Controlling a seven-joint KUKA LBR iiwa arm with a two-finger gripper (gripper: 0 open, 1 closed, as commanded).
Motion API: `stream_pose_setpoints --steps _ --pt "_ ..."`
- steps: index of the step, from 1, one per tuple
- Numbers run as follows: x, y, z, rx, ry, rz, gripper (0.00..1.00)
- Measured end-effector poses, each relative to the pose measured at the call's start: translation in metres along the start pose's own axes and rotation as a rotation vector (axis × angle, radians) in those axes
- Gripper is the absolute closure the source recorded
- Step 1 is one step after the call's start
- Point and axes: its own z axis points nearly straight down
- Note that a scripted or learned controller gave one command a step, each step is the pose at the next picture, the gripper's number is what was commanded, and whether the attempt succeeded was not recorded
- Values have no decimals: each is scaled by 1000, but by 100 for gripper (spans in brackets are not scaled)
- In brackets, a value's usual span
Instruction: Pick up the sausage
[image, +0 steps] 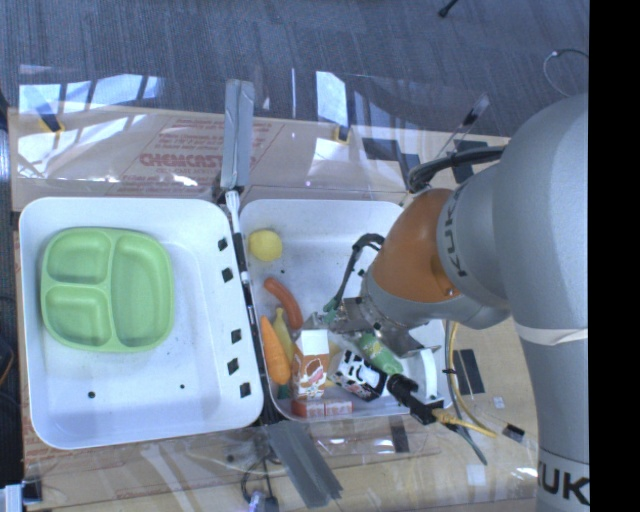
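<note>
Camera view, with the right bin (300, 215) as landmark. Sausage (283, 300) lying on that bin's floor toward its left wall, just below the yellow ball (265, 245) and just above the carrot (275, 350), apart from the gripper (345, 318). Gripper low over the bin's middle, to the right of the sausage, near a clutter of small packages (315, 375) at the bin's near edge. Nothing visibly lifted; sausage flat on the floor, so pick not yet made, by the look of it. Left to do: reach across to the sausage, close on it, raise it. Green divided plate (107, 288) in the neighbouring bin, left of the landmark.

Fingers masked by wrist and cables: cannot tell whether apart or together. Package labels too small to read. Bin's right side covered by the arm.
</note>
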Motion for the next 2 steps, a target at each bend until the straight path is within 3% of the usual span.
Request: stream_pose_setpoints --steps 1,2 --pt "20 70 2 3 1 -433 0" --pt "20 70 -5 7 2 -436 100"
